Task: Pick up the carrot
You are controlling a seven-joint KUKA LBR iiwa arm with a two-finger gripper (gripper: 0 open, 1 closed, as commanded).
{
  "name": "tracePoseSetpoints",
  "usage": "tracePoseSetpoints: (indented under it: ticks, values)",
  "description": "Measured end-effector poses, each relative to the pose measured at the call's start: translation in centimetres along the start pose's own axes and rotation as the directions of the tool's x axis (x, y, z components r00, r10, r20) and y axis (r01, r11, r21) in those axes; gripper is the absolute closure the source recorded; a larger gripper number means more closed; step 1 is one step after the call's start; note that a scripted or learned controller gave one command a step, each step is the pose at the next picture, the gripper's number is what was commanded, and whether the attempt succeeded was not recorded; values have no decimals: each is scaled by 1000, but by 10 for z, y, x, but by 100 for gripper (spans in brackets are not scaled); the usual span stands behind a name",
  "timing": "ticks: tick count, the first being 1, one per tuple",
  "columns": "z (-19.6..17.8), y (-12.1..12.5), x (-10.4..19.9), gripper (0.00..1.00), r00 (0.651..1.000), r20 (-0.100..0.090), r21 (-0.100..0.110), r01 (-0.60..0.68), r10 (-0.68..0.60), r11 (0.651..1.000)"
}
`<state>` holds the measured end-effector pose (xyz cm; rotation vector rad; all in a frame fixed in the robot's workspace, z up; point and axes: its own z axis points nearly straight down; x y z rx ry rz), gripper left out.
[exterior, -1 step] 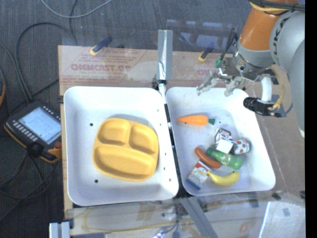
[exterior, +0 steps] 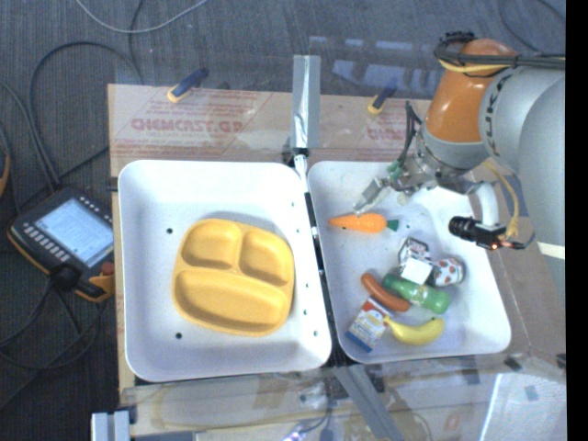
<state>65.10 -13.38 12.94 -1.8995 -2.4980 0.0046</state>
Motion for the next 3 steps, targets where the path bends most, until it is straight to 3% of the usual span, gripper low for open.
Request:
tracePoseSetpoints:
  ticks: [1,2,3]
  values:
    - [41,-34,16,0,996,9,-15,85,-85,996]
    - [33,-33,17,100,996,6,-15,85,-85,996]
    - [-52,19,99,100,1000,-1,0,-20,20,1000]
